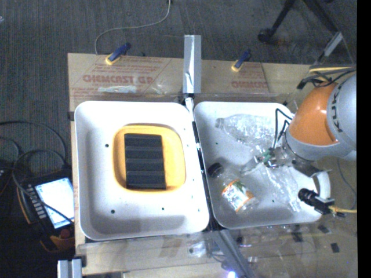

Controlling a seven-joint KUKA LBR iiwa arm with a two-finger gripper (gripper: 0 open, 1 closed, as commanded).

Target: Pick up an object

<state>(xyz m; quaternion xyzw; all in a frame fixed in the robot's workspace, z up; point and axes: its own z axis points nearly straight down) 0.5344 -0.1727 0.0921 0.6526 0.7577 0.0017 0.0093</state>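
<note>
Dark carpet surrounds the counter (81, 68) with two white bins. In the right bin (204, 155) lies a clear plastic bottle (243, 126), its long axis running from upper left to lower right, toward the arm (322, 120). The gripper (272, 155) hangs just beside the bottle's lower right end; I cannot tell its state. Further down left are a small black cap (215, 169) and an orange-green packet (236, 194). The left bin (87, 172) keeps a yellow tray (177, 155).

Two blue clamps (117, 53) pin cardboard (139, 80) behind.
</note>
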